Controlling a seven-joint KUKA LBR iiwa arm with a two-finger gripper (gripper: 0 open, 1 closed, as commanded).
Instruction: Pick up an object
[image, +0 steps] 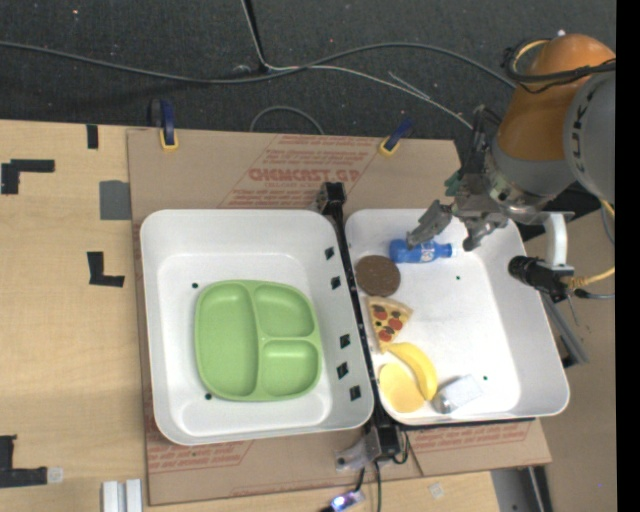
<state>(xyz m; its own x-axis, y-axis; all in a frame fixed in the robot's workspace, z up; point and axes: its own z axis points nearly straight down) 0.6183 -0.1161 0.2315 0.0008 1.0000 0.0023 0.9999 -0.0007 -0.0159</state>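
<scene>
Fingers (432, 222) of your gripper (452, 226) stand spread apart, one just above the blue object (421, 251) and the other to its right over bare bin floor; nothing sits between them. You see the arm (555, 110) reaching in over the far right corner of the right bin (500, 300). That blue object lies near the bin's far wall. Just below it sits a brown round cookie (378, 274), then a pizza slice (388, 319), a yellow banana (408, 375) and a small grey item (458, 393) toward the near edge. Your left bin (165, 330) holds a green divided tray (258, 339).
</scene>
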